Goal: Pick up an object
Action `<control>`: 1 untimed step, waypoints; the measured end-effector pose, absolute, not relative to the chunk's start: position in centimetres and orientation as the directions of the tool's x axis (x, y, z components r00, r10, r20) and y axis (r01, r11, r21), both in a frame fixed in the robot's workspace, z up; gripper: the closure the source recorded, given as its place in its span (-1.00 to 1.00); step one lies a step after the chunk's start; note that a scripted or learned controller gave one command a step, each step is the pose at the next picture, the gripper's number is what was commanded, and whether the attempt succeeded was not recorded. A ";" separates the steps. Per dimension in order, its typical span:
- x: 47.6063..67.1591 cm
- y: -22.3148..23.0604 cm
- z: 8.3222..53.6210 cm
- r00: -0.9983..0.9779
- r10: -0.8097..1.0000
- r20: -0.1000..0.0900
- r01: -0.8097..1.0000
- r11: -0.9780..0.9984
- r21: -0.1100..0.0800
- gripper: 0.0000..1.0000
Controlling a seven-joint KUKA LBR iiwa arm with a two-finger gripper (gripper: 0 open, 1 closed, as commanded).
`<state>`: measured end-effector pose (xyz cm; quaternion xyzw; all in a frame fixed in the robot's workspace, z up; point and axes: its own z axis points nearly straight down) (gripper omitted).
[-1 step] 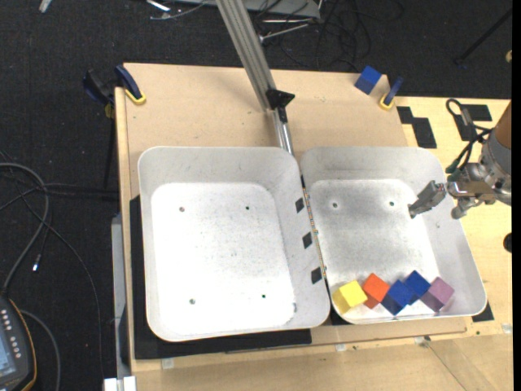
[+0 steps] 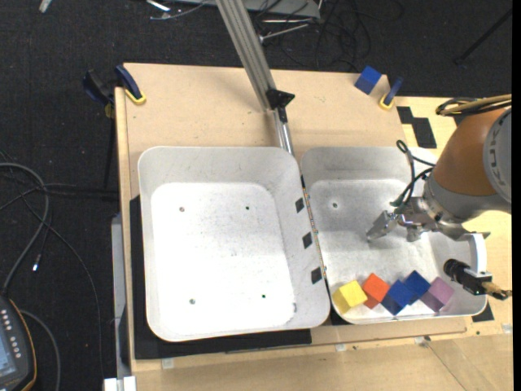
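Blocks (image 2: 393, 292) lie apart from seemingly bare fingers (image 2: 376, 230).

The arm (image 2: 476, 157) runs off the frame's right edge past its orange band, its wrist covers part of the right bin (image 2: 350, 169), the purple block (image 2: 437, 294) sits partly behind the black fitting, and the grey device (image 2: 12, 350) is cropped bottom-left.

You have four small blocks in a row along the right bin's near wall: yellow block (image 2: 351, 296), orange block (image 2: 375, 288), blue block (image 2: 406, 292), purple block (image 2: 437, 293), each touching its neighbour.
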<state>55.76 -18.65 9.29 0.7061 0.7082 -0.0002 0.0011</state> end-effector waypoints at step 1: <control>51.4 -12.5 9.6 -0.005 1.000 0.001 1.000 0.005 0.002 -1.00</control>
